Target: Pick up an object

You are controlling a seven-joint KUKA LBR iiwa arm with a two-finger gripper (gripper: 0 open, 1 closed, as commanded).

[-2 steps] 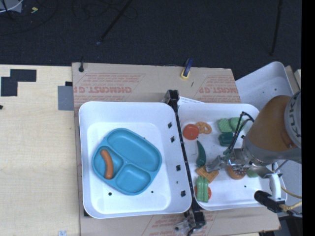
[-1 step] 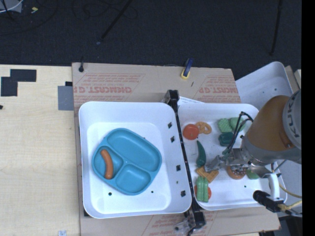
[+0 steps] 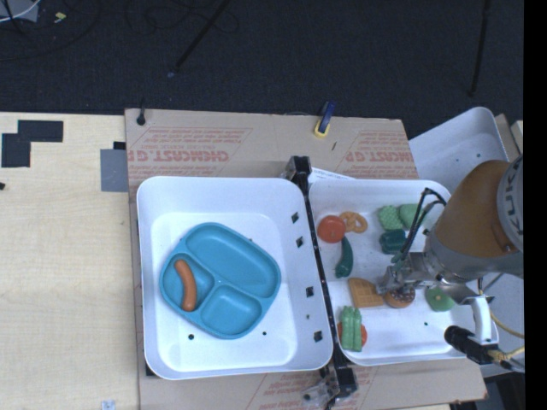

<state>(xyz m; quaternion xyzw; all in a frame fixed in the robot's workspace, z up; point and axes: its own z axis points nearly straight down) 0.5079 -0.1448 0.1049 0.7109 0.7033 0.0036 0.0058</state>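
Seen from above, the grey arm [image 3: 483, 220] with its orange band reaches in from the right of the frame and lowers its gripper [image 3: 400, 282] into the right-hand white bin [image 3: 376, 353], in the lower right. We see the gripper's tip directly over a small brown, doughnut-like piece [image 3: 400, 297], which lies just beside a tan cracker-shaped piece [image 3: 366, 294]; from this angle we cannot tell whether the gripper is spread apart, closed or gripping anything. Around it in the same bin we find a red tomato [image 3: 331, 228] touching a pretzel [image 3: 354, 222] near the upper left corner, a dark green pepper [image 3: 344, 259] below them, light green [image 3: 390, 217] and teal [image 3: 393, 242] pieces near the arm, a green object [image 3: 442, 299] to the gripper's right, and a green-and-red item [image 3: 351, 329] at the bin's lower left. In the left-hand white bin [image 3: 162, 348], at the centre of the frame, a blue divided plate [image 3: 231, 272] holds an orange sausage [image 3: 185, 284] in its left compartment. Both bins rest on cardboard [image 3: 214, 148].
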